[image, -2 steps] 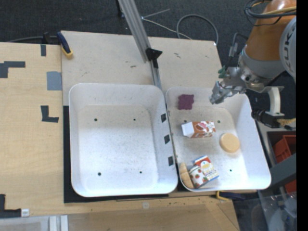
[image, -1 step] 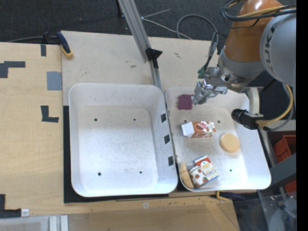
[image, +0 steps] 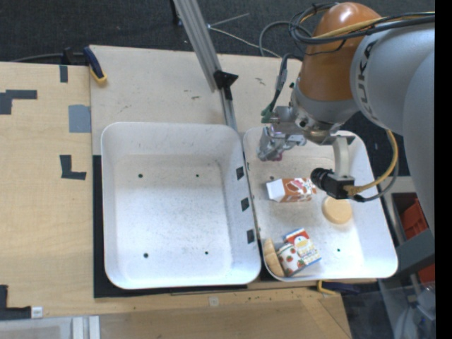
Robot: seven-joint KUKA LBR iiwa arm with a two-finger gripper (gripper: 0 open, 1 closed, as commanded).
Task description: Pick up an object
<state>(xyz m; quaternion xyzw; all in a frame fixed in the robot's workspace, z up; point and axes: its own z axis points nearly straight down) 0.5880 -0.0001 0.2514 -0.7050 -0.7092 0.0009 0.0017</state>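
Note:
My gripper (image: 270, 148) hangs over the far left part of the right bin (image: 374, 256), close to the wall it shares with the left bin. Just in front of it lies a small white and red carton (image: 290, 189) on its side. A tan round piece (image: 338, 211) rests to the right of the carton, by a black part of the arm. At the bin's near edge sits a red and white box (image: 300, 251) with a brown item (image: 270, 257) against its left side. None of these touches the gripper.
The left bin (image: 113, 210) stands beside the right one, their walls meeting in the middle. A slanted metal rail (image: 201, 41) with a black clamp runs down to the bins' far edge. Cables loop behind the orange wrist band (image: 339, 27).

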